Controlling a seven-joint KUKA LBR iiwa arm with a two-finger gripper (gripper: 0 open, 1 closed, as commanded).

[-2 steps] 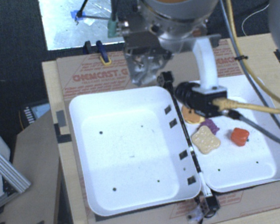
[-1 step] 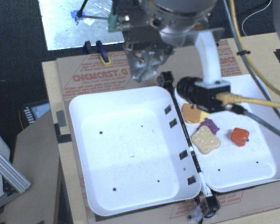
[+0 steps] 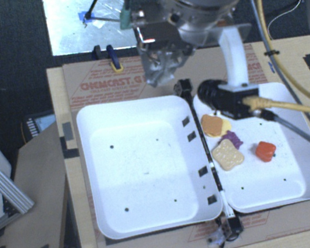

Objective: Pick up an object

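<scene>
Overhead, gripper (image 3: 160, 69) blurred above bins' far edge; opening indiscernible, grasp unclear.

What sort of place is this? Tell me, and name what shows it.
Most likely a robotics lab bench for grasping trials: two shallow white plastic bins sit side by side on a cardboard sheet, small toy-like items such as a red block lie in one, and loose yellow cabling crosses it.

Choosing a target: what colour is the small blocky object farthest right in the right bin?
Red-orange block, camera view.
</scene>
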